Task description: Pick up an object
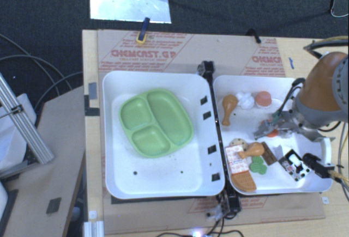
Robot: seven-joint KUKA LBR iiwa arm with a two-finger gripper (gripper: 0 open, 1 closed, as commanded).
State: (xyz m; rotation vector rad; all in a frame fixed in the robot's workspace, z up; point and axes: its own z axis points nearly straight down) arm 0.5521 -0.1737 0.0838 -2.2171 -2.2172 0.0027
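Claw low in right bin, grip state can't tell. Near it: drumstick, white lump, red piece, green toy. Green tray in left bin.

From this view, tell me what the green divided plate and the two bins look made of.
Green divided plate: probably moulded plastic, one even pale green, soft sheen, rounded compartment walls. Left bin and right bin: likely thin formed plastic, plain white, smooth, rounded corners and shallow curved walls. Painted metal cannot be ruled out by look alone.
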